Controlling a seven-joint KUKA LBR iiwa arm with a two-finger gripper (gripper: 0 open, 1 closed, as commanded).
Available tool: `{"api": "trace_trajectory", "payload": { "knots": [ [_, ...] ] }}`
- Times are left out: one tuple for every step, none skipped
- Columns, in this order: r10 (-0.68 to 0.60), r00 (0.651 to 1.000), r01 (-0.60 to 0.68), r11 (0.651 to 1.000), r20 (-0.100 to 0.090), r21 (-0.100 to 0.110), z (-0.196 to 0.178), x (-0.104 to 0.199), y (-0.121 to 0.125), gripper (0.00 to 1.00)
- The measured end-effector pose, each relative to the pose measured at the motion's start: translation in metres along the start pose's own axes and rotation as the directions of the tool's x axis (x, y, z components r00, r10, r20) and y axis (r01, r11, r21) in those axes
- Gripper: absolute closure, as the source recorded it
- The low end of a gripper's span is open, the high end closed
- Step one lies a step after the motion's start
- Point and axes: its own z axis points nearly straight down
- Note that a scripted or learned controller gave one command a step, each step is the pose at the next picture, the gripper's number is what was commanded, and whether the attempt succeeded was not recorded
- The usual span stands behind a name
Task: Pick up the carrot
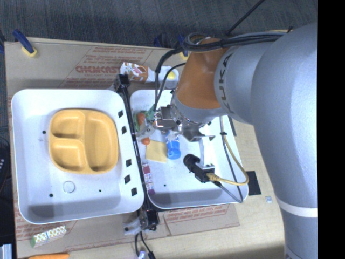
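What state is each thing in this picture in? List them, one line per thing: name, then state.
Yellow tray: lying flat in the left bin, its compartments bare.
Left bin: holds the yellow tray.
Right bin: holds several small items, under the arm.
Carrot: lying near the right bin's left wall, partly hidden by the arm.
Yellow block: lying flat.
Blue item: resting beside the yellow block.
Gripper: low over the right bin, beside the carrot.

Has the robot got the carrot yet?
Not yet, it seems. Done: the arm has reached over the right bin. In hand: nothing I can see. Left: the small orange thing, maybe the carrot, lies by the yellow block, waiting to be grabbed and lifted.
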Motion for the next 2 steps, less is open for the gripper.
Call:
{"api": "trace_trajectory", "payload": {
  "knots": [
    [-0.076,0.997,0.076,0.997,-0.001,0.004,0.0004,0.0218,-0.0050,0.00],
    [-0.080,0.997,0.080,0.997,-0.001,0.006,-0.0096,0.0221,-0.0046,1.00]
  ]
}}
